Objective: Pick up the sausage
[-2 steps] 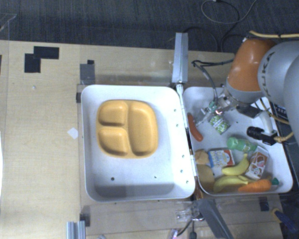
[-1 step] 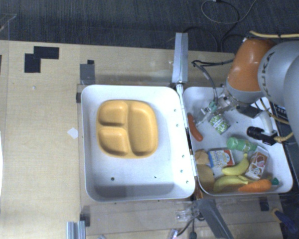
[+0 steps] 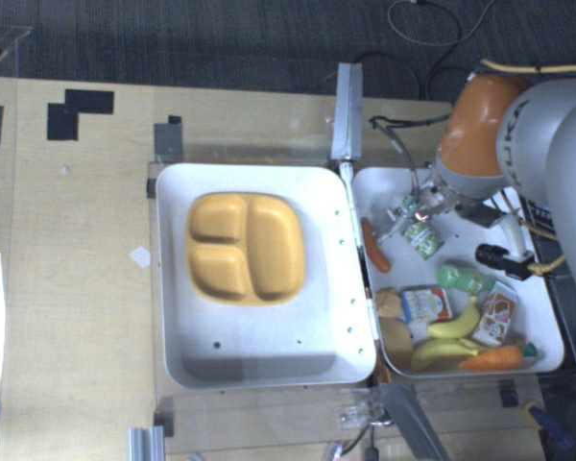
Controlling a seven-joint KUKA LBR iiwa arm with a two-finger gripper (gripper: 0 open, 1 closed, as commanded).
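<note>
The sausage [image 3: 374, 246] is seen lying on the floor of the right bin [image 3: 553, 346], close along that bin's left wall and roughly midway between its far and near edges, slightly slanted; nothing is seen touching it, so it is judged not yet lifted. Just to its right and a little farther back, the claw [image 3: 418, 211] is held low over the bin near a small green-and-white packet [image 3: 424, 239], apart from the sausage. How far the claw is open cannot be told from this view, and nothing can be made out as held by it. Toward the near edge of the same bin, a carton [image 3: 426, 304], a banana [image 3: 448, 338], a carrot [image 3: 491, 358] and a green item [image 3: 464, 279] are crowded together, well clear of the sausage. The left bin [image 3: 259, 368], beside it on the table [image 3: 67, 286], carries a yellow divided tray [image 3: 246, 247]. The task is judged to be at the approach: the claw has yet to be brought over the sausage, closed on it and raised.
</note>
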